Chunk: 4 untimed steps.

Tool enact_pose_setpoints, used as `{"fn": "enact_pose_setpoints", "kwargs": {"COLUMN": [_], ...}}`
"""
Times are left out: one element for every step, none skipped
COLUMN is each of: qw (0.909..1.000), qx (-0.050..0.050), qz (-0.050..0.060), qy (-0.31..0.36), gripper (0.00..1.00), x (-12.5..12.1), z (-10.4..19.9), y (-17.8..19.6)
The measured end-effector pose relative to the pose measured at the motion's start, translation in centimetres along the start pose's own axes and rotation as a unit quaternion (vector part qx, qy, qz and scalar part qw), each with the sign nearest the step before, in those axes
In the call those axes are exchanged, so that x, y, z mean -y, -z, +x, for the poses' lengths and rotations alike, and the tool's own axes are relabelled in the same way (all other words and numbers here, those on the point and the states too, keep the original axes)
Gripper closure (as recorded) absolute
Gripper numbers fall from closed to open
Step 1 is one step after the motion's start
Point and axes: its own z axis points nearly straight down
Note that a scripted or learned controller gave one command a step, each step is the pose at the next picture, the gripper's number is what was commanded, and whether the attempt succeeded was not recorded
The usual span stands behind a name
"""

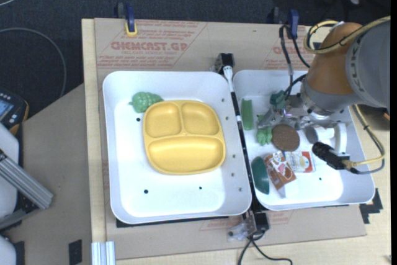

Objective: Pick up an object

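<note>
My gripper (284, 115) hangs low over the far middle of the right bin (353, 195), under the grey arm with its orange band (327, 68). Right by it lie a brown round disc (286, 137), a small light green piece (265, 135) and a teal piece (276, 98). The view does not show whether anything sits in the gripper. A green stick (247, 113) lies along the bin's left wall. Nearer the front are a red and white packet (284, 168) and a dark green object (260, 174).
The left bin (124, 189) holds a yellow divided plate (183, 136) with a green leafy toy (146, 100) at its far left corner. A black divider (236, 115) runs between the bins. Bare white floor shows in the right bin's front right.
</note>
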Motion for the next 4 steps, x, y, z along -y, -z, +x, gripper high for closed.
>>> {"fn": "enact_pose_setpoints", "kwargs": {"qw": [1.0000,1.0000,0.9999,0.9999], "qx": [0.002,0.003,0.001,0.002], "qz": [-0.007,-0.009,-0.011,-0.012], "qy": [0.000,0.000,0.002,0.002], "gripper": [0.00,0.00,1.00,1.00], "x": [6.1,10.5,10.3,10.2], "z": [1.9,2.5,2.7,2.7], "y": [0.8,0.8,1.9,2.9]}}
